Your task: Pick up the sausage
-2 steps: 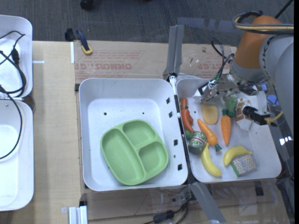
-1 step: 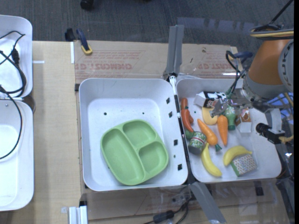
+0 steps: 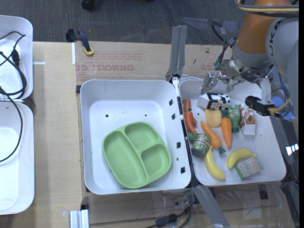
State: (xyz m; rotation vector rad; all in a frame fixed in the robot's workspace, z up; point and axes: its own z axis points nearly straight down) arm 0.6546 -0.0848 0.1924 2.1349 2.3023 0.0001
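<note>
1. Green plastic is catching the eye first: a three-section tray (image 3: pixel 137 154) is lying in the left bin (image 3: pixel 95 127), tilted a little, down toward the near wall.
2. Moving right, the divider where the two bins meet is running down the middle, and the right bin (image 3: pixel 270 151) is holding a crowd of toy food.
3. Just past that divider the sausage (image 3: pixel 189 118) is lying lengthwise along the left wall of the right bin, reddish-orange, with nothing gripping it.
4. Beside it a small round tin (image 3: pixel 200 144) is sitting, and an orange carrot (image 3: pixel 212 134) is slanting across the middle, touching or nearly touching the tin.
5. Below them a yellow banana (image 3: pixel 213 165) is lying near the front wall, and a second banana (image 3: pixel 239 157) is curving just to its right, next to a green patterned box (image 3: pixel 248 167).
6. A second carrot (image 3: pixel 226 131) is pointing down, and small cartons (image 3: pixel 219 100) are clustering above it.
7. Over the back of the right bin the hand (image 3: pixel 224 80) is hovering under the arm's orange band (image 3: pixel 260 25), well apart from the sausage; I cannot tell whether it is apart or together.
</note>
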